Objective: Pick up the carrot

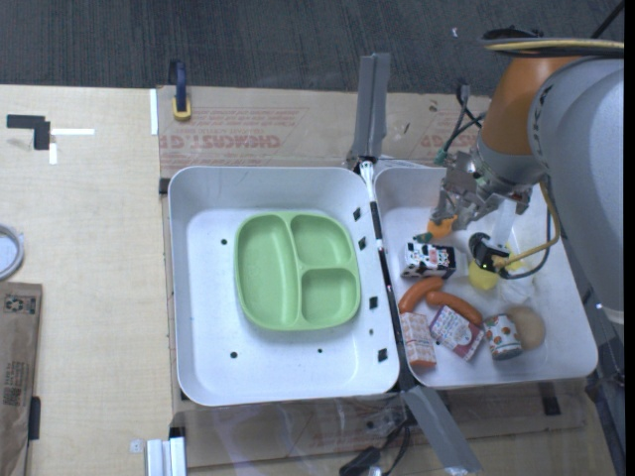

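A: Gripper (448, 216) sits low over the far end of the right bin (556, 360). An orange piece shows right at its tip, but the fingers blur into the wrist hardware, so whether they are parted or clamped on anything cannot be told.

B: Carrot?

A: That orange piece at the tip is likely the carrot (442, 225), partly covered by the gripper. Just a small bit visible, near the bin's far-left part, above the cow-print box (429, 258).

B: Other hidden stuff?

A: Arm (566, 117) covers the bin's far-right corner and is cut off by the frame edge. Yellow item (483, 275) sits half under a black cable end; shape unclear. Tan lump (528, 327) by the can (503, 336) is too blurred to identify. Roll of tape (6, 253) on the left is cut by the frame edge.

B: Counts?

A: Two bins. Left bin (198, 365) holds one green tray (296, 269) with three compartments. In the right bin: one sausage (437, 297), bent, one cow-print box, one yellow item, one can, one tan lump, two small red-labelled packets (417, 340) and (455, 331), plus the orange piece. One blue-and-yellow clamp (180, 92) stands on the bench beyond the left bin.
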Robot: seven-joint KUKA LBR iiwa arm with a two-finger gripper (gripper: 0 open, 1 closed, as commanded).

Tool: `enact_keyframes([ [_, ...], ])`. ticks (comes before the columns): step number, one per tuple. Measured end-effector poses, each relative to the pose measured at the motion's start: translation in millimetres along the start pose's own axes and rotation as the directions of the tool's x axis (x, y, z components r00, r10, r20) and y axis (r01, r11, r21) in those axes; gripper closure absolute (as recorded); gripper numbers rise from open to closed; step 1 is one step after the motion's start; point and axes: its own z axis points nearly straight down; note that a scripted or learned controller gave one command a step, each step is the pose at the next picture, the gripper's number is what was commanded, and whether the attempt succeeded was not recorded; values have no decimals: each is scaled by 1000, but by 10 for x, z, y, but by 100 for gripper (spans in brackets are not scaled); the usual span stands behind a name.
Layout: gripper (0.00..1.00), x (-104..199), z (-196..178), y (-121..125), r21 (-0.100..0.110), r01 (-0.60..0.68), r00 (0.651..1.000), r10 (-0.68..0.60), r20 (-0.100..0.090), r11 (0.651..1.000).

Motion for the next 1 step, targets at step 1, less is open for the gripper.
enact_keyframes([
  [1, 100, 239, -816, -140, -6, -243, 970, 243, -3, 970],
])
